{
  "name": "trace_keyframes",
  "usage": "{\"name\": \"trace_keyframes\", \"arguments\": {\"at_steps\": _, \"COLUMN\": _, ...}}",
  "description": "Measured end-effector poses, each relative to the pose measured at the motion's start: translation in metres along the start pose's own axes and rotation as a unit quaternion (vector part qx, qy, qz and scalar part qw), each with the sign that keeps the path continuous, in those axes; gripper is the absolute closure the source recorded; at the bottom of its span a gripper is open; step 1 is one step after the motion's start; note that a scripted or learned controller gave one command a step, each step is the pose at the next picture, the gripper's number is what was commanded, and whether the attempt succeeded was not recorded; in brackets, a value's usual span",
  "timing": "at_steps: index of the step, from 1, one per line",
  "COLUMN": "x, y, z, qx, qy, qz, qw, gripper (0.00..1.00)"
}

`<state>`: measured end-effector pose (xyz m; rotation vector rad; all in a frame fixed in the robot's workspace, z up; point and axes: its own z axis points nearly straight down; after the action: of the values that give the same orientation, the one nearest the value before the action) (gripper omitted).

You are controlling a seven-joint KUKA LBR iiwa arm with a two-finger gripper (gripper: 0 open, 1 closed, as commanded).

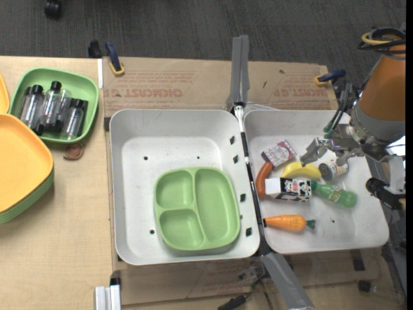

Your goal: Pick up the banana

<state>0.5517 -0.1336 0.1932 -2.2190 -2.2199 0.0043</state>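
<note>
Surface [71, 237]: pale wood at left, brown cardboard [193, 86] under and behind the 2 white bins, held by clamps [115, 60] at its back edge
Room: dark grey carpet behind, a chair caster [53, 6] at top left
Left bin [129, 141]: holds 1 green 3-part tray [197, 208]
Right bin [361, 231]: banana, red sausage [261, 178], milk carton [288, 187], carrot [286, 223], green bottle [337, 196], pink packet [279, 152], small can [335, 170]
Banana [301, 170]: centre of right bin, just behind the carton, lying flat
Tool [321, 148]: low over the bin, just right of and above the banana; fingers spread apart, holding nothing
Far left: green dish [55, 79] with dark-capped bottles [51, 108], stacked orange plates [22, 170]
</note>
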Motion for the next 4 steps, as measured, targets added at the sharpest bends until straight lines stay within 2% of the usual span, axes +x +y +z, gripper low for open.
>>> {"name": "trace_keyframes", "arguments": {"at_steps": 1, "x": -0.004, "y": 0.02, "z": 0.086, "qx": -0.004, "qy": 0.0, "qz": -0.061, "qw": 0.9981, "gripper": 0.0}}
{"name": "trace_keyframes", "arguments": {"at_steps": 2, "x": -0.016, "y": 0.019, "z": 0.096, "qx": -0.006, "qy": 0.002, "qz": -0.168, "qw": 0.9858, "gripper": 0.0}}
{"name": "trace_keyframes", "arguments": {"at_steps": 3, "x": -0.019, "y": 0.023, "z": 0.081, "qx": -0.013, "qy": -0.002, "qz": -0.165, "qw": 0.9861, "gripper": 1.0}}
{"name": "trace_keyframes", "arguments": {"at_steps": 4, "x": 0.008, "y": 0.001, "z": 0.102, "qx": -0.001, "qy": 0.0, "qz": -0.056, "qw": 0.9984, "gripper": 1.0}}
